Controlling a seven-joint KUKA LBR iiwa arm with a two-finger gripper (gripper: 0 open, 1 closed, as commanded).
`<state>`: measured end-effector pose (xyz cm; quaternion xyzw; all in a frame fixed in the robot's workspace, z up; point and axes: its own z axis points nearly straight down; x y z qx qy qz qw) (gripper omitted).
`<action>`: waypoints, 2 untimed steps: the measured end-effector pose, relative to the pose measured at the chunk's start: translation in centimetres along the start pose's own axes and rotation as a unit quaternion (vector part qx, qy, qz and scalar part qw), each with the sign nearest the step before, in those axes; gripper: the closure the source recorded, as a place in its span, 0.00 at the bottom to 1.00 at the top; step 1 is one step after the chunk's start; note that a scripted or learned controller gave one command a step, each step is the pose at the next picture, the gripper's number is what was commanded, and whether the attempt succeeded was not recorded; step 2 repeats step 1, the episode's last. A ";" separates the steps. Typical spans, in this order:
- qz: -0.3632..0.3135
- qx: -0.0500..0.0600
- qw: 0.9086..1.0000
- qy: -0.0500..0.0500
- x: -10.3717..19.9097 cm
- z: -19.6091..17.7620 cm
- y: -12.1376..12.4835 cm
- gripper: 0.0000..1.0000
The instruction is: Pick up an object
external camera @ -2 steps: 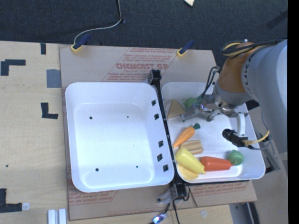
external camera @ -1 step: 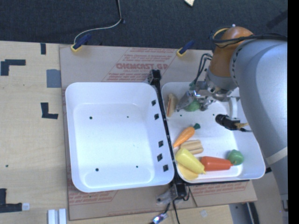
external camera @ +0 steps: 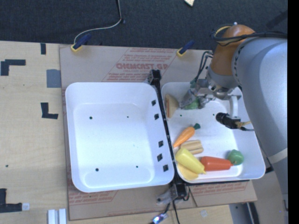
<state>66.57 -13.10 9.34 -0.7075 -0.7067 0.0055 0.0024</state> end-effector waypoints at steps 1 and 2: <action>-0.005 -0.010 1.000 0.003 6.9 -9.8 -1.9 1.00; -0.005 -0.010 1.000 0.003 6.9 -9.8 -1.9 1.00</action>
